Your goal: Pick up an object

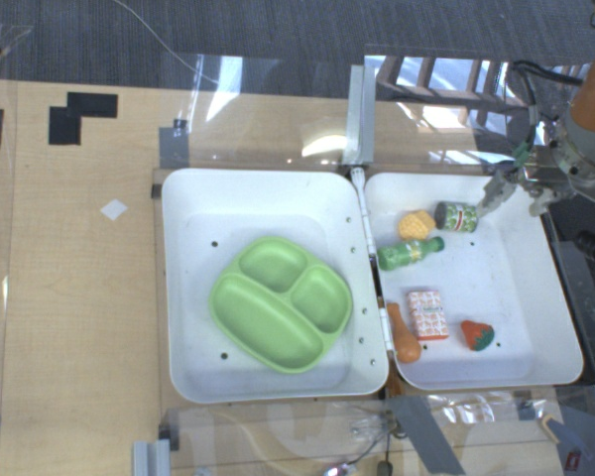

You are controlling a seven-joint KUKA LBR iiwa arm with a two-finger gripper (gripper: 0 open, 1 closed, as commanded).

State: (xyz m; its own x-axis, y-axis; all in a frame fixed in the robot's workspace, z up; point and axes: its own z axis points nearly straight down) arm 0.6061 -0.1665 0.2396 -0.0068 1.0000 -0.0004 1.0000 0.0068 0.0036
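The right bin (535, 266) holds several small items. A yellow corn piece (416, 226) and a small green can (458, 216) lie near the bin's back. A green bottle (410, 254) lies against its left wall. A pink carton (427, 313), an orange carrot (405, 335) and a red strawberry (478, 335) sit toward the front. My gripper (516, 195) hangs over the back right of this bin, just right of the can. It is open, and nothing sits between its fingers (495, 193).
A green divided plate (283, 303) lies in the left bin (193, 266). A raised divider (370, 256) separates the two bins. Metal brackets and clear panels stand behind the bins. The wooden bench spreads out to the left.
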